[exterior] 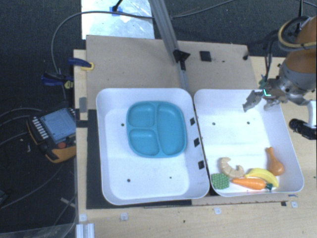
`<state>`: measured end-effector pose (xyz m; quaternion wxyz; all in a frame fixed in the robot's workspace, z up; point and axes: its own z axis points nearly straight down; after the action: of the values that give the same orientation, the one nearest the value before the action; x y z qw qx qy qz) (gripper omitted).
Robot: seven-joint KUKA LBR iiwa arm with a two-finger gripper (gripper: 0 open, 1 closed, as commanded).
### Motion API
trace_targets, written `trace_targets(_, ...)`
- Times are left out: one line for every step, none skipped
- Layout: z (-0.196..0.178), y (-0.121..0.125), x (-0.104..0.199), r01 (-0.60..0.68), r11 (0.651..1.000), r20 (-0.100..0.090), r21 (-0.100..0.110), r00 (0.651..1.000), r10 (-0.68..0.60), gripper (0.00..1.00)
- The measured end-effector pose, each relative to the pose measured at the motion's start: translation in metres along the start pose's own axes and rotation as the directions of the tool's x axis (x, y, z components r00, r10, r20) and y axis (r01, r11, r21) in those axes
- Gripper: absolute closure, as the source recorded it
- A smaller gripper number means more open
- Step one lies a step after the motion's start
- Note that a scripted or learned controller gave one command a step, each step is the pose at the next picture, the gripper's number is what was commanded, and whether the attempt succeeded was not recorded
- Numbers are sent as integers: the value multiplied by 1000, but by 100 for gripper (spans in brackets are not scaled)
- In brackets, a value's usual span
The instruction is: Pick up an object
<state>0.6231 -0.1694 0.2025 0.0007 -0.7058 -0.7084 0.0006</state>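
1. The tool (pixel 258 100) hangs over the far right edge of the right bin (pixel 233 138); its two dark fingers look spread apart, with nothing between them
2. The arm above it is smooth grey metal with an orange band, reaching in from the right
3. Two shallow white plastic bins with rounded corners sit side by side on the table (pixel 133 58), which has a flat tan board surface
4. The left bin (pixel 111 177), well to the left of the tool, carries one glossy blue plate (pixel 156 129) with three compartments and rounded corners
5. Five toy foods lie bunched in the near corner of the right bin, well below the tool toward the camera
6. They are: one curved yellow banana (pixel 262 174), one tapered orange carrot (pixel 248 183), one tan knobbly piece like ginger (pixel 231 168), one small green bumpy piece (pixel 221 181) and one brownish-orange drumstick shape (pixel 274 163)
7. The banana, carrot and ginger-like piece touch one another; the drumstick shape lies just right of the banana
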Motion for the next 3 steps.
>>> trace_targets(-2,1,0,1,1000,1,-4,1000,-1,0)
trace_targets(59,4,5,3,1000,0,-1,1000,-3,0)
trace_targets(111,4,6,1,1000,1,-1,1000,-1,0)
